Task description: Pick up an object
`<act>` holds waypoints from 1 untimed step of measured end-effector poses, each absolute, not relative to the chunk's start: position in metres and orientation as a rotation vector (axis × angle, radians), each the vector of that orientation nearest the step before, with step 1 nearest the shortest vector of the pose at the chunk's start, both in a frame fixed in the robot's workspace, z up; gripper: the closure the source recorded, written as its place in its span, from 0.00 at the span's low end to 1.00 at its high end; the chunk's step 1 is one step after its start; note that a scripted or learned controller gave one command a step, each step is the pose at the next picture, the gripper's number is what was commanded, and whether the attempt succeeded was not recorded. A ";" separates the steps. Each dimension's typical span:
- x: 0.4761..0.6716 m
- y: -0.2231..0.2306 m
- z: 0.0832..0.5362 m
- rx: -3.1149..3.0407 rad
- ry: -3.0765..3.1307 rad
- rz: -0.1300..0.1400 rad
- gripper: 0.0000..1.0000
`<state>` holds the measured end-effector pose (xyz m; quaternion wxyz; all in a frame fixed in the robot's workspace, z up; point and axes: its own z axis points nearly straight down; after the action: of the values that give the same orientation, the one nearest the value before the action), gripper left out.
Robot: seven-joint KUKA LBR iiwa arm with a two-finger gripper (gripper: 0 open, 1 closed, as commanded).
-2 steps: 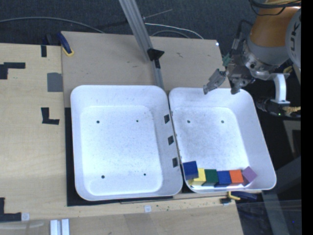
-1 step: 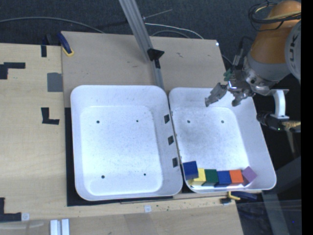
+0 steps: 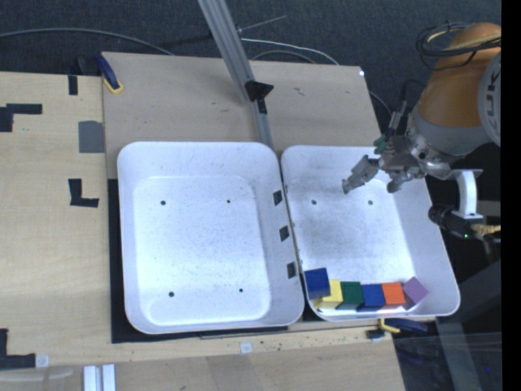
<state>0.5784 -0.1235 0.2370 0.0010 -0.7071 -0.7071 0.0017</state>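
gripper (image 3: pixel 375 181): seen spread wide, nothing held, above right bin (image 3: pixel 423 243) | blocks (image 3: pixel 362 293): lined up along near wall

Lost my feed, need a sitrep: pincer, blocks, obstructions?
Pincer open, holding nothing, over right bin far end. Blocks lined along near wall, untouched. Nothing between them.

Small coloured blocks (image 3: pixel 363 293) (blue, yellow, green, blue, orange, purple) lie in a row along the right white bin's (image 3: pixel 350 218) near wall.
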 end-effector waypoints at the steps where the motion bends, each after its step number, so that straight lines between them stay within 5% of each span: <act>1: 0.535 -0.208 0.302 -2.235 -2.218 0.002 0.00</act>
<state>0.5351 -0.2079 0.3024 -0.0035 -0.7097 -0.7045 0.0007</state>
